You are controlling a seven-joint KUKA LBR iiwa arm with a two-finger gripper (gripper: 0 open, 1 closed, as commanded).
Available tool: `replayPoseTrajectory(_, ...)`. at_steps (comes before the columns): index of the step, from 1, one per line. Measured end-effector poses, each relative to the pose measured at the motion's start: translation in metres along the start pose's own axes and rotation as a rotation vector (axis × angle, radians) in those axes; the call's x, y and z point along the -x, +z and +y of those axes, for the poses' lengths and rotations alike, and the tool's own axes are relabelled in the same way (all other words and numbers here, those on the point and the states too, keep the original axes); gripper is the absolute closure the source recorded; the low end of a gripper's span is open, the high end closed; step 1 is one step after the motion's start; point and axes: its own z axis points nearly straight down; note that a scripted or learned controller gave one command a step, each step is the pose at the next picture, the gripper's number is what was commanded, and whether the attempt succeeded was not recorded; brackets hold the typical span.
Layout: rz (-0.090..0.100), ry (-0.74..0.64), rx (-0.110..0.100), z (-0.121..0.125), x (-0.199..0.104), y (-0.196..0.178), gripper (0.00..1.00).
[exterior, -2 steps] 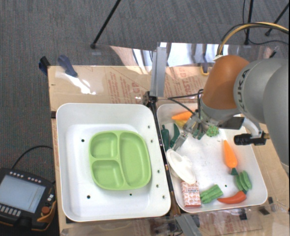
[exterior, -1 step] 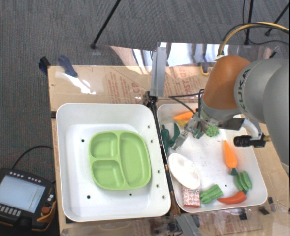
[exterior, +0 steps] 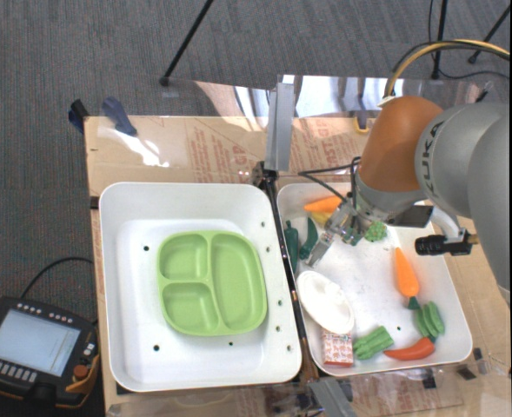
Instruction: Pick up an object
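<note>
Camera view | end effector (exterior: 335, 233) grip state unclear, near right bin's (exterior: 461, 307) left wall | bin centre bare

Right bin crowded at edges, open floor mid-bin; left bin mostly taken by tray.

Right bin (exterior: 461, 307): bare patch in the middle, between white dish (exterior: 324, 301) and carrot (exterior: 406, 274). Near edge blocked by red-white packet (exterior: 337, 348), green veg (exterior: 373, 342), red pepper (exterior: 410, 350), green pods (exterior: 429, 319). Far left corner blocked by gripper (exterior: 335, 234), dark green item (exterior: 307, 239), orange piece (exterior: 322, 204), broccoli (exterior: 375, 230). Arm (exterior: 447, 159) overhangs the far right. Left bin (exterior: 121, 207): green divided tray (exterior: 212, 282) in the centre, bare rim strip around it.
</note>
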Motion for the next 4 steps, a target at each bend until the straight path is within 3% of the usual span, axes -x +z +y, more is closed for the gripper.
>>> replayPoseTrajectory(1,-0.006,0.145,0.006,-0.016,0.005,-0.001,0.0)
replayPoseTrajectory(2,0.003,0.191,-0.006,-0.003,0.007,-0.001,0.0)
replayPoseTrajectory(3,-0.012,0.115,0.007,-0.076,0.066,-0.02,0.0)
replayPoseTrajectory(4,-0.007,0.145,0.007,-0.132,0.033,-0.001,0.0)
